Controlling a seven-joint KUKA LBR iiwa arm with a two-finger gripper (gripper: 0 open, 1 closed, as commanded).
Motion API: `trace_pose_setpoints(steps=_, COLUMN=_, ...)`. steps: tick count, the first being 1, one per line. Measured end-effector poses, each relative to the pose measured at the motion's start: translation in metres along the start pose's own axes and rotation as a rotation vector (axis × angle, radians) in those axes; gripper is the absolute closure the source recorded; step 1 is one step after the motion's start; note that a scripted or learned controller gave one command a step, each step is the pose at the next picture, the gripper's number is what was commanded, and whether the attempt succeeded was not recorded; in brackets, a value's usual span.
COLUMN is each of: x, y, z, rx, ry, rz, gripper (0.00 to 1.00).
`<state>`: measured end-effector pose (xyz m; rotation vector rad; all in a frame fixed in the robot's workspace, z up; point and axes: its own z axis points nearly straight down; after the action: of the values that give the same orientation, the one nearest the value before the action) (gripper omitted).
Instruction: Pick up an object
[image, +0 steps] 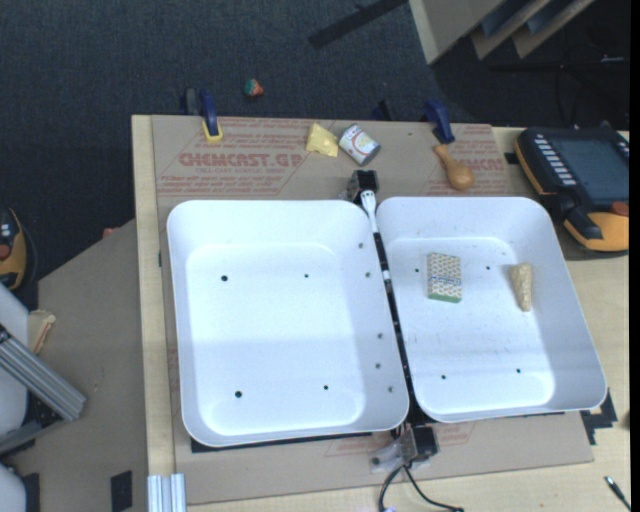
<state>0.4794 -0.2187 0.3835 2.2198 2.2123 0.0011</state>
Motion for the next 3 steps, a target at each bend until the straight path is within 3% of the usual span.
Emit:
trace_pose_setpoints(steps=1, x=0.000, y=-0.001, z=0.095, rx=0.013, ry=0.008, rz=-0.002, gripper=1.00)
trace_pose_setpoints(steps=2, x=0.013, y=0.001, z=-0.100, rx=-0.016, ry=-0.003, rz=-0.007, gripper=1.00)
trace_pose_setpoints(steps=3, x=0.096, y=-0.002, z=0.052, rx=0.022, ry=0.012, rz=-0.011, gripper=1.00)
